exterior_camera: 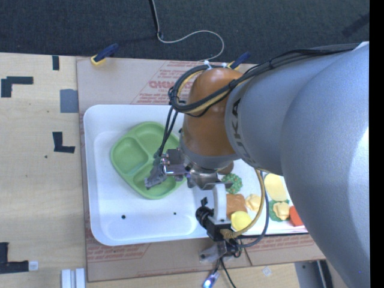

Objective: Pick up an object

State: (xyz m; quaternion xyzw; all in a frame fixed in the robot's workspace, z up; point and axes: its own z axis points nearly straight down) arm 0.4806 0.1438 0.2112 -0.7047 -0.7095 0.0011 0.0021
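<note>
Fingers over green tray – near edge

A sectioned plate lies in the left bin; toy food in the right one

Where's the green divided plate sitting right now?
In the camera view, the green divided plate lies in the left white bin, toward its upper middle, with the gripper over the plate's lower right edge.

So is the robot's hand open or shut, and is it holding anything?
Hand: over the green plate; open or shut cannot be told, and nothing shows held in it.
</note>
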